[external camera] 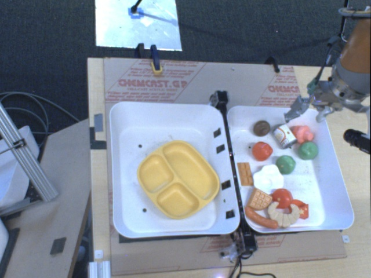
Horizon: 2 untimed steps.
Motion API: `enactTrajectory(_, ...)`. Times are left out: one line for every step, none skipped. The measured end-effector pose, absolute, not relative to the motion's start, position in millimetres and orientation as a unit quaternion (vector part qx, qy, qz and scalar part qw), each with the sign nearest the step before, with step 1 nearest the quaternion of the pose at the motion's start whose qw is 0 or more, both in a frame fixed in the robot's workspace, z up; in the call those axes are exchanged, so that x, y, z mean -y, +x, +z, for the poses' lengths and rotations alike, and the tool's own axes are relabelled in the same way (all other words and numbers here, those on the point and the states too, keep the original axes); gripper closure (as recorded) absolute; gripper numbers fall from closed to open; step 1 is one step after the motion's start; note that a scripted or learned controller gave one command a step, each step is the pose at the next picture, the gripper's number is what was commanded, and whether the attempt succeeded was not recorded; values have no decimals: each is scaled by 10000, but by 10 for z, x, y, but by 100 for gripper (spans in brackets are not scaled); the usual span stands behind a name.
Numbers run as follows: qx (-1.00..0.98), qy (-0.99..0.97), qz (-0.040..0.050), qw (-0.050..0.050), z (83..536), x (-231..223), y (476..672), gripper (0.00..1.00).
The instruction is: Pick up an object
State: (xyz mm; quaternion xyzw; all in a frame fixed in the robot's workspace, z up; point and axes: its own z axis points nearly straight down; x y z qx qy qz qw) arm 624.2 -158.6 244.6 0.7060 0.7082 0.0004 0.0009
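Note:
The right bin [336,172] holds several toy foods. Among them are a small can [284,136], a pink piece [303,134], a brown ball [262,127], a red tomato [262,150] and two green balls [308,150] [285,164]. My gripper [307,111] hangs over the bin's far right corner, just above and behind the can and the pink piece. Its fingers [295,109] are spread open with nothing between them.
A yellow divided plate [177,179] lies in the left bin [124,155]. The near end of the right bin holds a cracker [244,174], a white piece [269,177], a waffle [260,199], a sausage [261,218] and red pieces [284,197].

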Motion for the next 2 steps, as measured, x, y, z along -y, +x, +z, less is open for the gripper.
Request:
enactTrajectory(-7066, 7076, -19, -28, 778, 2084, 6288, 0)
enactTrajectory(-7080, 7062, 11, 16, 961, 2064, 6321, 100)
